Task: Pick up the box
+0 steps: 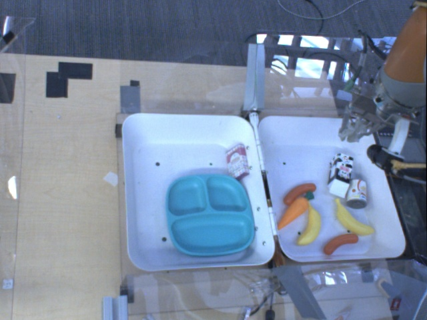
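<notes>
The small black-and-white carton box [341, 172] lies untouched near the right bin's [393, 245] far edge; tool [353, 131] hovers above, nothing lifted yet.

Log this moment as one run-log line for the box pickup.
task: pick up box | pincer: above right bin's far edge, holding nothing | box: in right bin, beside can, untouched | status: not yet grasped

A teal plastic plate with three compartments [210, 215] lies flat in the left shallow white bin [133, 179]. In the right shallow white bin [300, 145], an orange toy carrot [293, 213] lies just beside a red toy sausage [299, 192] and a yellow toy banana [310, 225]. A second yellow banana [351, 220] lies between a second red sausage [340, 243] and what looks like a small tin can [357, 193].
</notes>
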`<state>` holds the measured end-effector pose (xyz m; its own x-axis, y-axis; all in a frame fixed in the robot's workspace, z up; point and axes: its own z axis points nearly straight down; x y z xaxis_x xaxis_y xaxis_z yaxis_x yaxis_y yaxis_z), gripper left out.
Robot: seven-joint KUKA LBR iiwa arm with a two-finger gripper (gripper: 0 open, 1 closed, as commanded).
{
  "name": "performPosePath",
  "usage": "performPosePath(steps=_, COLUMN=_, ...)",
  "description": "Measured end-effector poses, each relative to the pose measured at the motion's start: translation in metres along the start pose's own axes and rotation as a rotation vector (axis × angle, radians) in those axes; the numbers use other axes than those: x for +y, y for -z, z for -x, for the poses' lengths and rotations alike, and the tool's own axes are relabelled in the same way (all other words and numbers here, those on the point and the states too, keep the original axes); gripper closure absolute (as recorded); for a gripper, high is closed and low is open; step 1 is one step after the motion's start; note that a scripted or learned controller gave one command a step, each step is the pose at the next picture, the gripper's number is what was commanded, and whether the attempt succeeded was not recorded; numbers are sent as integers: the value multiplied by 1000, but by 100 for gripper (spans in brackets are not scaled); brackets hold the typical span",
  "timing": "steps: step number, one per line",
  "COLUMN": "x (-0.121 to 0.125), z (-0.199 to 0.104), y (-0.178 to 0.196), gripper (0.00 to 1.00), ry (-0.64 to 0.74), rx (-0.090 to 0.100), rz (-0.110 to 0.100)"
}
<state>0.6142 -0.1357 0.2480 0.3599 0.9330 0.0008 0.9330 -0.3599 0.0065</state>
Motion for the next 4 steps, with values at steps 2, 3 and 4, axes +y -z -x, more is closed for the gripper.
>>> performPosePath(steps=2, x=-96, z=103, y=-6, gripper=100, ry=-33, rx=-1, rz=-2)
performPosePath(steps=3, x=-94, z=101, y=5, gripper=100, ry=-29, rx=-1, rz=2)
performPosePath(steps=4, x=-105, z=54, y=73, gripper=100, ry=-139, rx=0, rz=1)
